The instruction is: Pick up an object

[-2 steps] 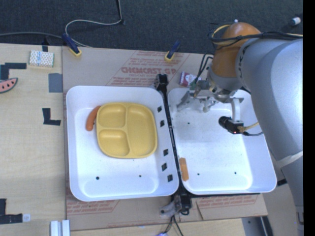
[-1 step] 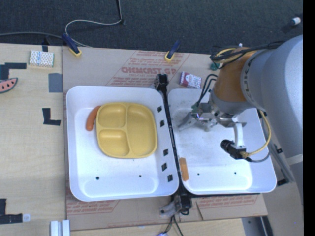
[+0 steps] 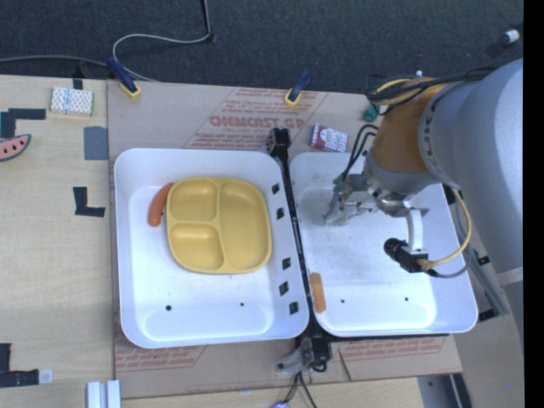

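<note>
Gripper low over right bin, near orange piece

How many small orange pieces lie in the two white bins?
2. One orange piece lies in the left bin, touching the yellow tray's left edge; another lies by the right bin's left wall. The arm may hide more.
</note>
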